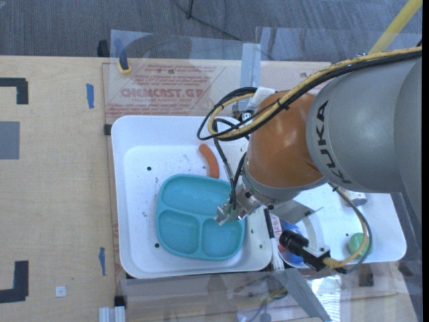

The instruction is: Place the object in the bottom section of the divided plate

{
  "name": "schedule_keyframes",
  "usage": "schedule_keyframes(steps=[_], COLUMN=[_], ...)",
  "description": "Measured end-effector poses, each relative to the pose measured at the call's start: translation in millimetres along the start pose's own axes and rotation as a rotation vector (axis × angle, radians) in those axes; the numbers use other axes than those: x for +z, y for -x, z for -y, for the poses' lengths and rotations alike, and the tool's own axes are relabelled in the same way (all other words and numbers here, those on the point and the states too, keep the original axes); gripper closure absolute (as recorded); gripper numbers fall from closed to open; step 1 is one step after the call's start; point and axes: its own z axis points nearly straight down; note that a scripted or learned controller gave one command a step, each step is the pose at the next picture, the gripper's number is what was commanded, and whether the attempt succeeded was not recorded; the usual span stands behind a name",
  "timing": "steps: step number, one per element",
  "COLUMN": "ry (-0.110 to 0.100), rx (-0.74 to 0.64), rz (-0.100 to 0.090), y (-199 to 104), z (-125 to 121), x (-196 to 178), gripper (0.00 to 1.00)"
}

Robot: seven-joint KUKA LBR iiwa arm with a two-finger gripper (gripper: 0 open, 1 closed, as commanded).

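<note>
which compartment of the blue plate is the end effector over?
The small lower-right compartment of the divided plate. The end effector sits at its upper edge, by the ridge; the lower-left compartment and the large upper one lie clear to its left.

Bright even overhead light; soft shadows; mild glare on white bin [127, 180]; arm [362, 126] slightly blurred.

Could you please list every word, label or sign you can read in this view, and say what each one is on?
"KUKA", black letters running down the grey arm; only part of the word is in frame.
Red print in several lines on the clear sheet behind the left bin: too blurred to read with confidence.
No text on the blue divided plate or the orange sausage-shaped object.
</note>
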Motion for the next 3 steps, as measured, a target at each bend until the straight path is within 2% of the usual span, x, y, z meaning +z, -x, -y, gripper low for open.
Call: schedule_keyframes(steps=[1, 2, 3], ry=[0.001, 0.001, 0.0], rx=[0.059, 0.083, 0.028], rz=[0.001, 0.001, 0.0], y=[-12, -12, 70], z=[-9, -9, 47], x=[-51, -50, -35], gripper=[1.0, 1.0, 1.0])
